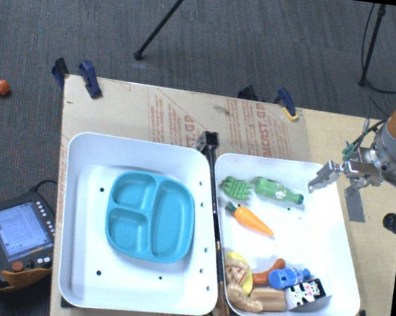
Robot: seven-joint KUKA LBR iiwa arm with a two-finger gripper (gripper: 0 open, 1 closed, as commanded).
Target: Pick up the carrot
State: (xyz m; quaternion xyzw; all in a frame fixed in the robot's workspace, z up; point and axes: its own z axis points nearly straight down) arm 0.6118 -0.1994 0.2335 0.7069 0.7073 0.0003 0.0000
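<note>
Carrot (253,220) lies mid right bin (339,248), near its left wall. End effector (341,182) over bin's far right corner, released, holding nothing.

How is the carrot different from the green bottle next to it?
The carrot is orange with a small green top; the green bottle is green with a pale label. The carrot tapers to a point at its right end, while the bottle narrows to a neck at its right end. The carrot lies nearer the middle of the right bin; the bottle lies nearer the far rim. Both lie flat on their sides.
</note>
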